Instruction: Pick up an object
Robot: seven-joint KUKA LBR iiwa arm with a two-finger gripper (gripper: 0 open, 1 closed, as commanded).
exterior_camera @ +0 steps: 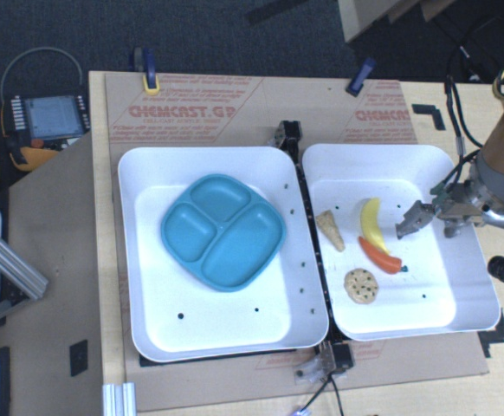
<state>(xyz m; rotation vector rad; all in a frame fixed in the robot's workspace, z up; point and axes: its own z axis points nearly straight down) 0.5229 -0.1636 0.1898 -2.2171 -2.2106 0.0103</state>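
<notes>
So far nothing has been picked up, judging by how things lie. The gripper (421,217) hangs over the right bin (460,315), toward its right side, with nothing seen between its tips; whether the pincer is apart or together I cannot tell from this slant. The candidates rest on the bin floor left of it: a yellow banana (370,222), an orange carrot-like piece (380,256) touching the banana's near end, a cookie (361,285) nearer, and a tan wedge (330,230) further left. A blue divided plate (223,231) sits in the left bin (148,319). Approach, closing and lift all remain.
</notes>
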